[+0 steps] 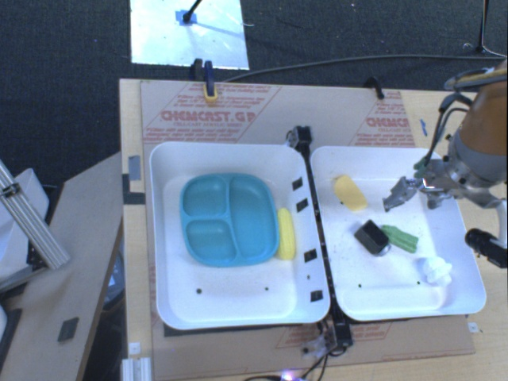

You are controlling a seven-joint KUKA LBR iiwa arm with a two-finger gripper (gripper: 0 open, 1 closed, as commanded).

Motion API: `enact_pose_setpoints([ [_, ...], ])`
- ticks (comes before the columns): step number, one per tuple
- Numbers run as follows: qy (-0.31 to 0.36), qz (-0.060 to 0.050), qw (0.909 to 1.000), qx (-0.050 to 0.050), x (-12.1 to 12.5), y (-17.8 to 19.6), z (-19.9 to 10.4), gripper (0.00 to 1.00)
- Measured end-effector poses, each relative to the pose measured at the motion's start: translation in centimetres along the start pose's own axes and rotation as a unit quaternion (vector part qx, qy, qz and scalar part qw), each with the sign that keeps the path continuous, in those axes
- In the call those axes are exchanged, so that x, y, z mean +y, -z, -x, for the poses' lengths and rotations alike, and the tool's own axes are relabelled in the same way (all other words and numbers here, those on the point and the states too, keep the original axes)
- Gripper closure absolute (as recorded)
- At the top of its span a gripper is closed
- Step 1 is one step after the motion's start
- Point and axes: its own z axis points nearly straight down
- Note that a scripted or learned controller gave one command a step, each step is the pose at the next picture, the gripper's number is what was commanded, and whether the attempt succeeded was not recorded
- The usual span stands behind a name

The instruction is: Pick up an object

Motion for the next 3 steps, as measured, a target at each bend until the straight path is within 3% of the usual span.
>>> enact_pose_setpoints([
  [2, 0.000, 0.000, 1.0000, 0.000, 1.4, -10.5, -0.8, 0.00],
  [3, -0.001, 0.003, 1.0000, 0.000, 1.5, -9.2, -0.7, 1.00],
])
